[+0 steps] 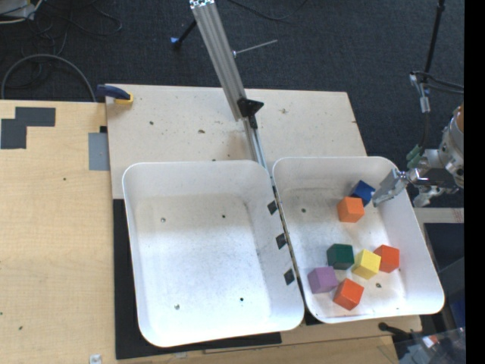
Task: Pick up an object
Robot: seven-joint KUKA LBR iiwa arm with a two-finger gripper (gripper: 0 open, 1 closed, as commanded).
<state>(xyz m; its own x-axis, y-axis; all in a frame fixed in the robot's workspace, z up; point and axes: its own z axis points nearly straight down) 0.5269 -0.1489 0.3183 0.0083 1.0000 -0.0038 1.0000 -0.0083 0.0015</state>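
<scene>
Blue cube point(363, 191) tight against orange cube point(350, 209) in right bin point(424, 279), just left of gripper point(390, 188) (opening impossible to judge): risk of nudging both, grasping neither.

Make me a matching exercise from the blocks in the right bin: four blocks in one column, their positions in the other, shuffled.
Blocks:
1. blue block
2. purple block
3. yellow block
4. green block

Positions:
A. between the green block and a red-orange one
B. farthest left of the group
C. nearest the claw
D. just above the purple block

Pairs: 1-C, 2-B, 3-A, 4-D
</scene>
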